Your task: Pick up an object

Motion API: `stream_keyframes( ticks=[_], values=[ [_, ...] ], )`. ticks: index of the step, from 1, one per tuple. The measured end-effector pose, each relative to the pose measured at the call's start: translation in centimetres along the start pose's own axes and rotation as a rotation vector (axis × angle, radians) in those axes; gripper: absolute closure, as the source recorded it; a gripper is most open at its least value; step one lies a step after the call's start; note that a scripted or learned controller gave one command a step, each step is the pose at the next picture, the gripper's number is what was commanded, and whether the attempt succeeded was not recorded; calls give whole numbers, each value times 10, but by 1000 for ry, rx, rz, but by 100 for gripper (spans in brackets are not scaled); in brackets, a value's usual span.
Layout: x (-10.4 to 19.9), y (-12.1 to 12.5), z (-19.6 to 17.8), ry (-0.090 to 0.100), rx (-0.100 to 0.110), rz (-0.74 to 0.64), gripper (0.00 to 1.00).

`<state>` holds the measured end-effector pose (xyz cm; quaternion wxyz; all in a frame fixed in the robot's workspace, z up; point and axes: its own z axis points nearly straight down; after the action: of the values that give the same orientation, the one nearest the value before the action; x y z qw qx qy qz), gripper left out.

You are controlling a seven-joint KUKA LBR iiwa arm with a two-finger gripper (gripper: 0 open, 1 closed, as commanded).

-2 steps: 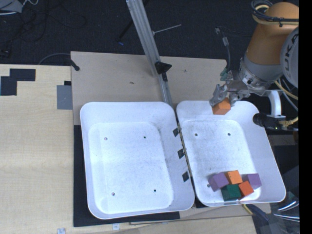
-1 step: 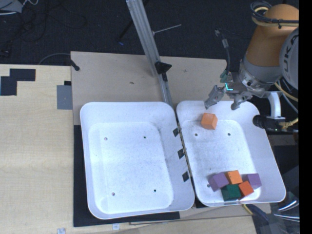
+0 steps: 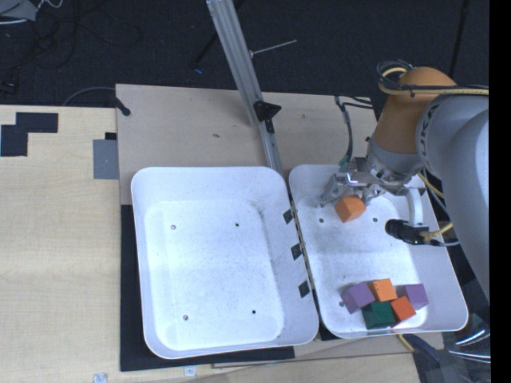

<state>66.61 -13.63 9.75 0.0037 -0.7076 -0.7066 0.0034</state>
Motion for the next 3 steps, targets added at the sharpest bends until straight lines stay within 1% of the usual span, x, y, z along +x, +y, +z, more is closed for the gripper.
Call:
stream_keyframes(
  ticks=[1,2,3],
  values=[
    [4,2,8,0,-6,-1,0],
    [3,1,-3,-1,-6,-1,100],
    [3,2,-3,-1,-6,-1,0]
  ],
)
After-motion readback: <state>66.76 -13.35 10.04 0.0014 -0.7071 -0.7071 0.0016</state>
